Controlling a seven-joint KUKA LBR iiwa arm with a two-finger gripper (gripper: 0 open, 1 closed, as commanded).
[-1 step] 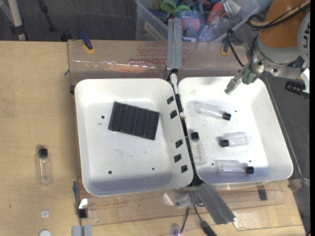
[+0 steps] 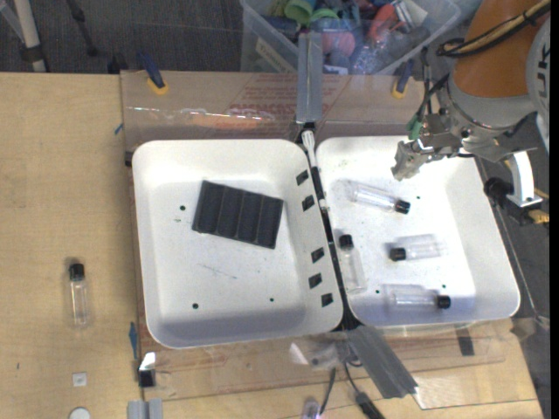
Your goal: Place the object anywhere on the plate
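A black ribbed rectangular plate [image 2: 238, 214] lies flat in the left bin [image 2: 157, 312]. Several clear vials with black caps lie in the right bin [image 2: 489, 260]: one near the back [image 2: 376, 198], one in the middle [image 2: 414, 249], one at the front [image 2: 416, 298] and one along the divider [image 2: 351, 264]. My gripper [image 2: 404, 162] hangs over the back of the right bin, just right of and above the back vial, apart from it. Nothing shows held in it.
Another vial [image 2: 79, 291] lies on the wooden bench far left of the bins. A clear tub of coloured items [image 2: 349, 11] stands behind the bins. The raised divider [image 2: 316, 225] with black clips runs between the bins.
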